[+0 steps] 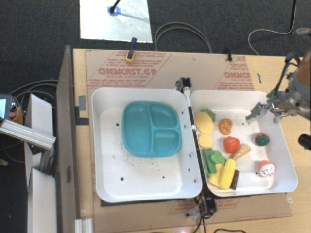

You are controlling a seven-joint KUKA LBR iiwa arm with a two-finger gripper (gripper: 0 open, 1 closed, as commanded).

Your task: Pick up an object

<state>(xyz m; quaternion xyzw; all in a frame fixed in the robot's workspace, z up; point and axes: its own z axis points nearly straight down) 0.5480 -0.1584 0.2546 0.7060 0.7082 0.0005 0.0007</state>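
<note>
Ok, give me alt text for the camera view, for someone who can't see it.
A robot arm's gripper hangs over the right white bin, above toy food including a red pepper, pretzel and corn cob. The left white bin holds a teal divided tray.

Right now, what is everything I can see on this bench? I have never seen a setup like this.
Bins: 2, white, side by side on the bench; left bin, right bin.
Divided plate: 1, teal, in the left bin.
Lemon-like toy: 1, yellow, right bin, near the divider.
Pretzel: 1, orange-brown, right bin, middle.
Red pepper toy: 1, red, right bin, centre.
Corn cob: 1, yellow, right bin, front.
Green vegetable: 1, green, left of the corn.
Dark green round toy: 1, right bin, right side.
Red and white toy: 1, right bin, front right.
Cardboard sheet: 1, brown, under the bins.
Robot arm: 1, grey, at the right, over the right bin's back corner.
</note>
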